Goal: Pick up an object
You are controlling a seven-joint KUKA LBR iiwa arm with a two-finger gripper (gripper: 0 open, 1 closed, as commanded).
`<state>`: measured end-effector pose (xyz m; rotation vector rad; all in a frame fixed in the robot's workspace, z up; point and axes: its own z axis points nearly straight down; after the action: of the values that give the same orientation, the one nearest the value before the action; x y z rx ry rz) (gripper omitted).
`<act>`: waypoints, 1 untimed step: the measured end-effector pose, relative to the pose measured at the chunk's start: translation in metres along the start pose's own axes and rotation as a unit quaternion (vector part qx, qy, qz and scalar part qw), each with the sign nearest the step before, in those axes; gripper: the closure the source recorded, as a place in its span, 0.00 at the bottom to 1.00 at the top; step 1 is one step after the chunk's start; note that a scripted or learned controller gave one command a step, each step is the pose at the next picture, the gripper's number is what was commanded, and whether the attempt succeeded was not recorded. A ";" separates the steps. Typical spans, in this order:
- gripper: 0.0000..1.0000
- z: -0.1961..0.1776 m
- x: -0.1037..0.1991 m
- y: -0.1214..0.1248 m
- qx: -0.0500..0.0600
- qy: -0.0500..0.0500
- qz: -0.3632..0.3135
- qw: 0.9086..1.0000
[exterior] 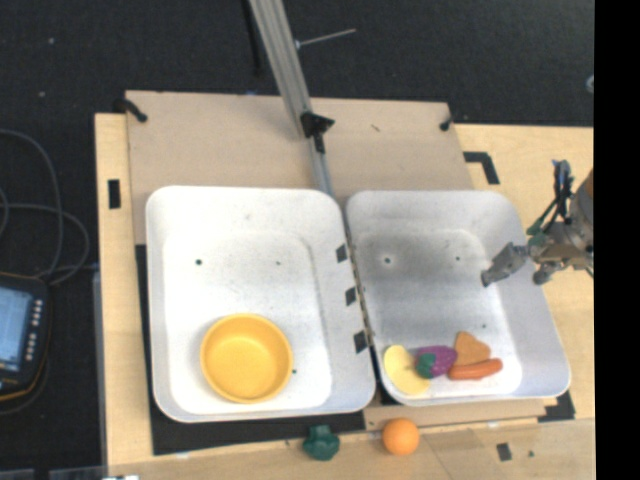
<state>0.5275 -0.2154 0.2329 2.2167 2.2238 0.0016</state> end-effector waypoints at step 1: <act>0.00 0.000 0.000 0.000 0.000 0.000 0.000 1.000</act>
<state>0.5276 -0.2153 0.2330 2.2173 2.2231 0.0022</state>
